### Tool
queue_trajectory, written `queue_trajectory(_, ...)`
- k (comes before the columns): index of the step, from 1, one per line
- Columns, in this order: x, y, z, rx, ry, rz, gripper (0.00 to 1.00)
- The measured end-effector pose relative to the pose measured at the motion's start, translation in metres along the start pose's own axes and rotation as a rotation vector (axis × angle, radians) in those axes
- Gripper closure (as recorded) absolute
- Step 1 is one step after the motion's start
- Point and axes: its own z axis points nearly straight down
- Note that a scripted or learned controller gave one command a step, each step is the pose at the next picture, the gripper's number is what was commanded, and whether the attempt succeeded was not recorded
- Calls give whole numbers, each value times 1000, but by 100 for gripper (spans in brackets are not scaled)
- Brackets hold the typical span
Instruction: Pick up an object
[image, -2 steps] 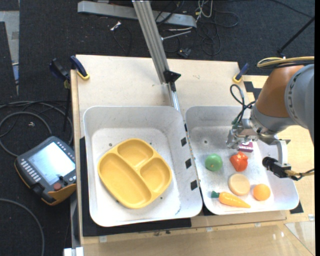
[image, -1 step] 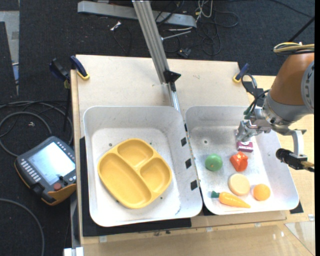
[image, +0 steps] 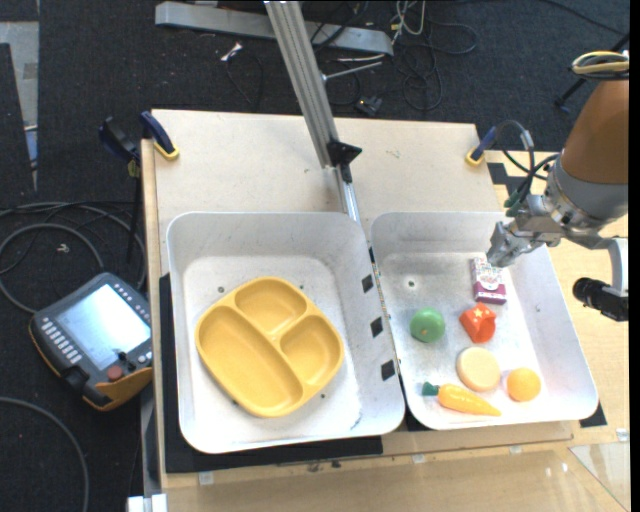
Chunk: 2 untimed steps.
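Smooth white bins (image: 200, 250) (yellow divided tray (image: 268, 345))

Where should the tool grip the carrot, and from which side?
Probably across the middle of the carrot, coming straight down. It lies flat near the right bin's front edge, long axis running left to right, so closing across its narrow width suits it best. The green end looks too small to hold. The pale round piece sits close behind, leaving little room on that side.

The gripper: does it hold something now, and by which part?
It cannot be told. The gripper hangs right above the small pink carton in the right bin, but no thing is seen between its fingers.
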Motion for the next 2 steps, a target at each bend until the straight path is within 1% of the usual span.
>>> queue_trajectory(1,0,1,3,5,1,0,100)
queue_trajectory(2,44,-7,7,9,4,-4,100)
